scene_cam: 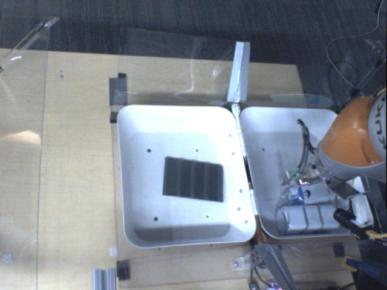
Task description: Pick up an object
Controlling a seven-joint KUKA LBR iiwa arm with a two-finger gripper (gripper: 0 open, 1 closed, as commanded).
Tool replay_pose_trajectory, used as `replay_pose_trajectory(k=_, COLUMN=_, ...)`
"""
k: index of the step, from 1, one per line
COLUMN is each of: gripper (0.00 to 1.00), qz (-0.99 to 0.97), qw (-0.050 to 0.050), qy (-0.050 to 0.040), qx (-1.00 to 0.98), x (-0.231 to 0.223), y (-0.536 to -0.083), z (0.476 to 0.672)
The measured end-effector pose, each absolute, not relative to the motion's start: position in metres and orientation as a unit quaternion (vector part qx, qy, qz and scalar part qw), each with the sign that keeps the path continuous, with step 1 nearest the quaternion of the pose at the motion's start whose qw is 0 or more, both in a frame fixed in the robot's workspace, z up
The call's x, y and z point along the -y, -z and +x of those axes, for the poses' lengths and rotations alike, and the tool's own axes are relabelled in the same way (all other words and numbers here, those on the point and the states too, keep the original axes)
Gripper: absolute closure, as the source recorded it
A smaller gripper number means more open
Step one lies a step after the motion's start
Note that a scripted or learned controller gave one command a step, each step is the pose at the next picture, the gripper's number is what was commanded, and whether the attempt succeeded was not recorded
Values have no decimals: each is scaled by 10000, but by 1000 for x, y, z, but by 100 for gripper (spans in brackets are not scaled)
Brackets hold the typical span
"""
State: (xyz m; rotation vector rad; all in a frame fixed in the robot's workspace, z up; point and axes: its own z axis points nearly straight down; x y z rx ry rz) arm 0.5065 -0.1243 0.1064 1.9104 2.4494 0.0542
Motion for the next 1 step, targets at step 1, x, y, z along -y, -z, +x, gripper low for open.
replay_pose_trajectory(k=1, gripper=100, qz=7044, qw=22, qy=-22, qx=-7098, x=54, y=-185, z=489)
